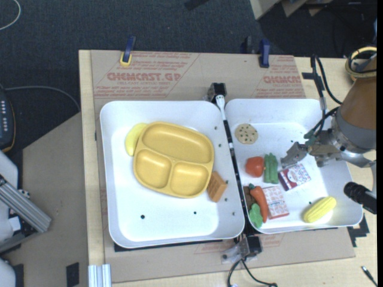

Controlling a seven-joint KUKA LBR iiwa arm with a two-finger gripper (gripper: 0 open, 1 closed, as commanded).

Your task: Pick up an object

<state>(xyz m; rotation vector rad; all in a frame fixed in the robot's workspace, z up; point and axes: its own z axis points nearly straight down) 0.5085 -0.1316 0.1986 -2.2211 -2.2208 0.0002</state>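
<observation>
While the gripper point(297, 154) hangs low over the right bin point(281, 109), just above the red-and-white packet point(295, 176), nothing is seen between its parts; its state cannot be told. Judged so, grasp and lift remain outstanding.

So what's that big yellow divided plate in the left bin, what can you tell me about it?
The yellow divided plate looks like smooth moulded plastic, with rounded corners and three hollows: one long one along the far side and two smaller ones nearer the camera. It lies flat, right way up and a little askew, in the shallow white left bin. A small brown block rests against its near right corner, and a pale yellow rounded piece pokes out beside its far left edge.
</observation>
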